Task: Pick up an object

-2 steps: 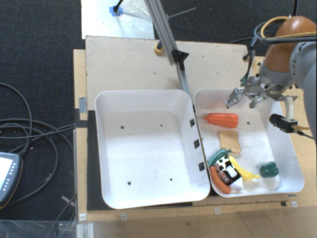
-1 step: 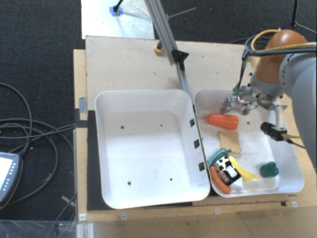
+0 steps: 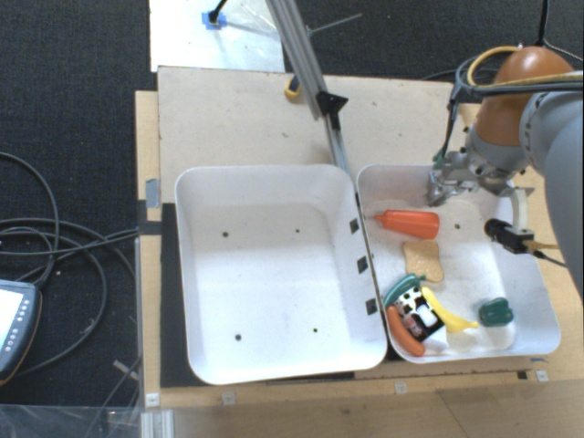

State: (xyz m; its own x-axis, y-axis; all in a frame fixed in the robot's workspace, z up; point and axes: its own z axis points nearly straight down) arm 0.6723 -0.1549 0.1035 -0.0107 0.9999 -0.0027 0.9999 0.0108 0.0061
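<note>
Jaws (image 3: 442, 192) state unclear, low over upper part of right bin (image 3: 547, 310), right of frame; orange carrot (image 3: 407, 222) just below-left of them, apart; bread slice (image 3: 424, 261), yellow banana (image 3: 450, 315), green pepper (image 3: 495, 312) lower down

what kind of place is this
Probably a robotics lab test bench: a robot arm reaches over two white bins, toy food like a carrot lies in one, and loose cables trail across the floor.
</note>
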